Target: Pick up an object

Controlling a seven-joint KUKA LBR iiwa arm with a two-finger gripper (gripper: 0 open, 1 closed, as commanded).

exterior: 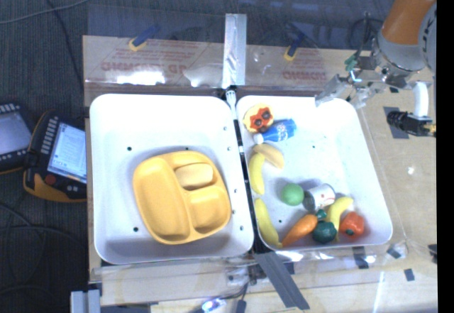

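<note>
The right bin [358, 155] holds several toy foods: an orange piece [259, 118], a blue can [282, 130], two bananas [257, 175] along its left wall, a green lime [293, 194], a small silver can [320, 196], a carrot [301, 228], a dark green piece [324, 232] and a red tomato [352, 224]. My gripper [345, 94] hangs over the bin's far right corner, well apart from all of them. Its fingers [325, 96] look spread, with nothing between them.
The left bin [113, 127] holds a yellow divided tray [183, 194]. A handheld pendant with a screen [60, 155] lies left of the bench. A clear plastic sheet [163, 59] and a strip of tape [235, 49] stand behind the bins.
</note>
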